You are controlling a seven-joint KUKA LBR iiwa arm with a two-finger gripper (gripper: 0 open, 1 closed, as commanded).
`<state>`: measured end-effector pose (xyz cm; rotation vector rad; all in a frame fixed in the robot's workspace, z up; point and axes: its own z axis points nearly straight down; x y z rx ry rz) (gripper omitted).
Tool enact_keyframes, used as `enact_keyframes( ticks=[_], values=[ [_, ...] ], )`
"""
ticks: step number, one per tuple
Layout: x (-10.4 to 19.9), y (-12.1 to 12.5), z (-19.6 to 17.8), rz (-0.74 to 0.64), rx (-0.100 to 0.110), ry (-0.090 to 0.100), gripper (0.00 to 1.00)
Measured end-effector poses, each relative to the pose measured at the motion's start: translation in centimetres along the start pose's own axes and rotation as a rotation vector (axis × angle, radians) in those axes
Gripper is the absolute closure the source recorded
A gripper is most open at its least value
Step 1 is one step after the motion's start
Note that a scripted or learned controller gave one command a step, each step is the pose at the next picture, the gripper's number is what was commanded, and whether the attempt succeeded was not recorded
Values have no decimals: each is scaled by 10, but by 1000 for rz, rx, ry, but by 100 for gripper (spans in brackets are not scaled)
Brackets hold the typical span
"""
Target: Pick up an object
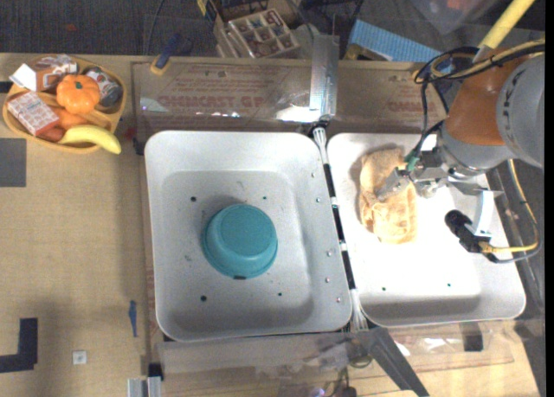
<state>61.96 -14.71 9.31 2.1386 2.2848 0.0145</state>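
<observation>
Found gripper (409, 177) low in right bin (450, 291), at right-hand edge of tan flat bread-like piece (385, 201); touching it or just above it, couldn't tell which. Couldn't tell open vs closed either from this angle. Saw arm (478, 114) with orange band reaching in from right. Logged tan piece lying flat in upper left part of right bin, near wall shared with left bin (173, 170). Spotted teal bowl (241, 240) upside down near middle of left bin, well apart from gripper. Noted yellow dish (17, 117) on bench (69, 257) at far upper left, outside both bins, holding orange pumpkin (78, 92), small boxes (33, 112), and banana (93, 137) at its near rim.
</observation>
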Motion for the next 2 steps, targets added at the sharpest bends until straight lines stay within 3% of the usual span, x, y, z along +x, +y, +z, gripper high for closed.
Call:
enact_keyframes(
  ticks=[1,2],
  values=[
    [0,2,-12,0,-5,2,100],
    [60,34,-92,-230,12,3,100]
  ],
)
